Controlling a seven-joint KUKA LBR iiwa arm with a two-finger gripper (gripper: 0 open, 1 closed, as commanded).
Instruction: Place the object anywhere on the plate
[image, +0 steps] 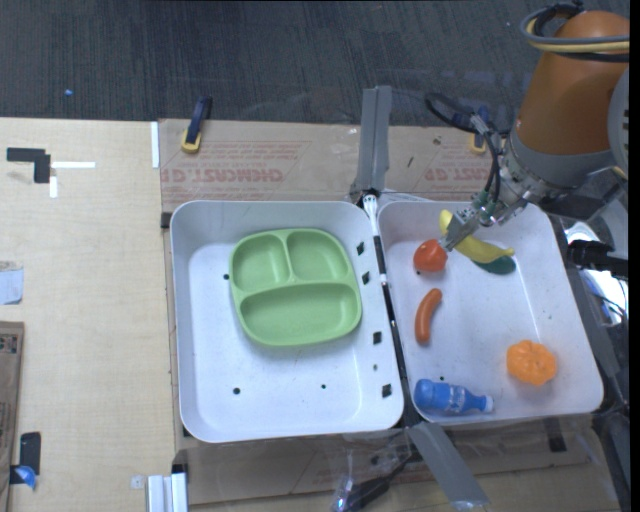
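We are seeing the hand hovering low over the right bin, right at the yellow banana beside the red tomato; its grip we cannot tell. The green plate is sitting in the left bin.

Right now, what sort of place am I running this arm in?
Most likely a robot lab test bench, not a kitchen. Two white bins sit side by side on cardboard; one holds a green divided plate, the other toy food such as a sausage. The tool hangs over the banana.
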